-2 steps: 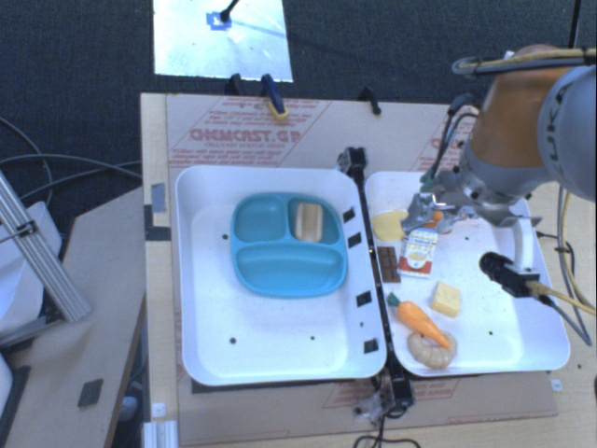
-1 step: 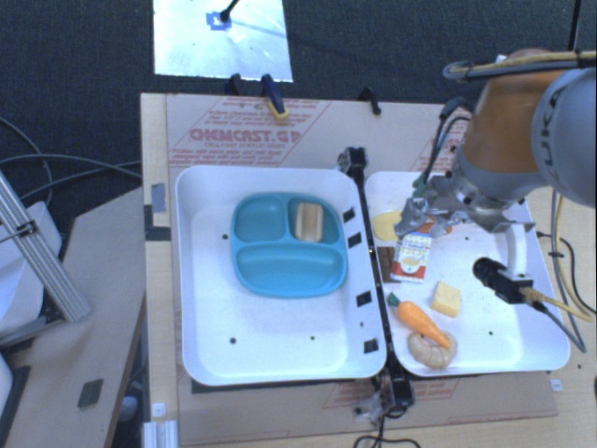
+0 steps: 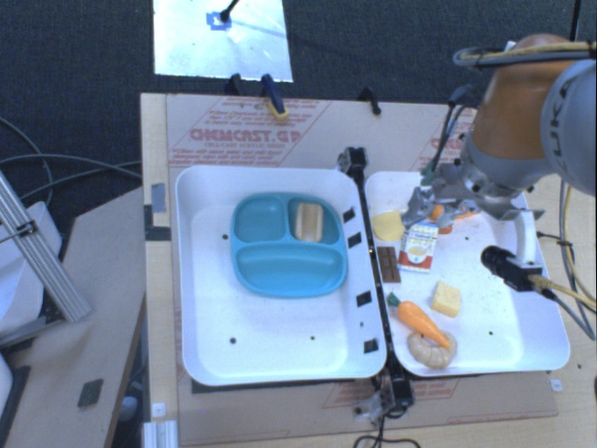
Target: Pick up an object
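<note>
Approach step — our gripper (image 3: 422,207), finger state we cannot tell, hangs over the juice carton (image 3: 420,247); next, descend squarely.

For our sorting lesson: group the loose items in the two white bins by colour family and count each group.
Blue: 1, the divided tray.
Tan: 2, the bread slice, the peanut-shaped piece.
Yellow: 2, the round piece, the cheese block.
Orange: 1, the carrot.
Brown: 1, the chocolate bar.
Multicoloured: 1, the small carton.
Total: 8.
</note>
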Controlling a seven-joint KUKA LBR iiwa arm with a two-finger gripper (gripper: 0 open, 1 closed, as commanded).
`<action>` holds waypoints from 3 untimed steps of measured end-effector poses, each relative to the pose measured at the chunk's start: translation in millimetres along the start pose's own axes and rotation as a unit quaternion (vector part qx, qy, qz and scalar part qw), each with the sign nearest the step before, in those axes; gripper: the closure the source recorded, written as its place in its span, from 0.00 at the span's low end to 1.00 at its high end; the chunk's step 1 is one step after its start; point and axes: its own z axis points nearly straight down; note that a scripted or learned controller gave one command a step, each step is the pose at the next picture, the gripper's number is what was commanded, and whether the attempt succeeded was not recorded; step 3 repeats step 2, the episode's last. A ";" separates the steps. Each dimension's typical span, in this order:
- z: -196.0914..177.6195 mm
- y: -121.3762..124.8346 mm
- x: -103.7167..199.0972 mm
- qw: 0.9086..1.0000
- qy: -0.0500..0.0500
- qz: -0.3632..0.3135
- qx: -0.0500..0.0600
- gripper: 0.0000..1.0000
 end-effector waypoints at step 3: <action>20.2 2.1 3.0 1.000 0.000 -0.001 0.001 1.00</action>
